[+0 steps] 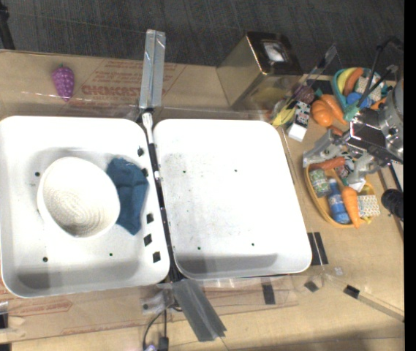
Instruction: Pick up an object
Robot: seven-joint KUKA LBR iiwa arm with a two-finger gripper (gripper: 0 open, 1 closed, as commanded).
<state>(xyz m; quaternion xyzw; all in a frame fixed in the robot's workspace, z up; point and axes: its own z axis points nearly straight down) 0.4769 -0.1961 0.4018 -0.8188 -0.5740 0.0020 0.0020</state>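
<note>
The left bin [17, 262] holds a white woven round hat-like object [78, 196] and, touching its right side, a crumpled blue cloth [129, 190]. The right bin [229, 196] sits beside it. My gripper [337, 154] is a grey metal assembly at the far right, outside both bins, above a cluttered spot of small toys. It is well away from the hat-like object and the cloth, and I see nothing held in it.
Right of the bins lie a yellow tray of small colourful toys [343, 199] and an orange toy [326, 110]. A brown box [260, 68] stands behind the right bin. A purple grape-like toy [63, 81] lies behind the left bin. A metal post [151, 68] rises at the bins' divide.
</note>
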